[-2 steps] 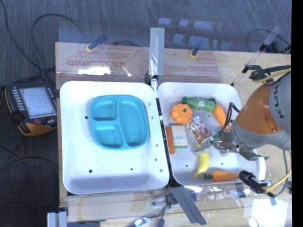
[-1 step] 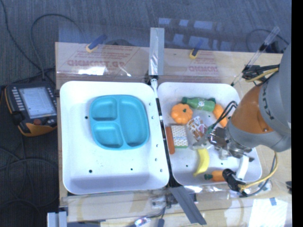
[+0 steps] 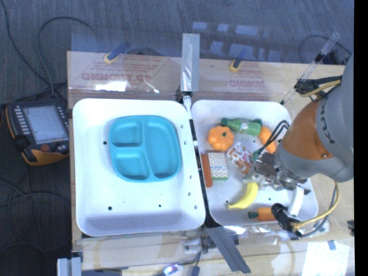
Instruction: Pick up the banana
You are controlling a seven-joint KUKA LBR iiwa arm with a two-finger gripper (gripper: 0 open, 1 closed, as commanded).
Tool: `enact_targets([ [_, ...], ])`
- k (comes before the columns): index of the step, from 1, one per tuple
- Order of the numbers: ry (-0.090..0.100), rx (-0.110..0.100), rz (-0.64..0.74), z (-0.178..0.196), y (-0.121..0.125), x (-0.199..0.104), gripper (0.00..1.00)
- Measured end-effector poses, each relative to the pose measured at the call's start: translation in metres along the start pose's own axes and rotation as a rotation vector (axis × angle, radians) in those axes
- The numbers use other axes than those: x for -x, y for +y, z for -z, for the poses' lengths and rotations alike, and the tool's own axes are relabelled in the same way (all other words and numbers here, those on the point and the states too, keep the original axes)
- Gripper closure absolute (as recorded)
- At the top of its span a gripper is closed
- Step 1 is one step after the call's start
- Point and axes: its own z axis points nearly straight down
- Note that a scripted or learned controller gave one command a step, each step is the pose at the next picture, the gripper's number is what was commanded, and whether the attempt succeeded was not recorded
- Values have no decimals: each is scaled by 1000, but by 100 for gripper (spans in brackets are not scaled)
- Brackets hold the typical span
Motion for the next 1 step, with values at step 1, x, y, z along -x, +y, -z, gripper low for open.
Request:
enact_targets([
  [1, -6, -19, -59, 120, -18, -38, 100],
])
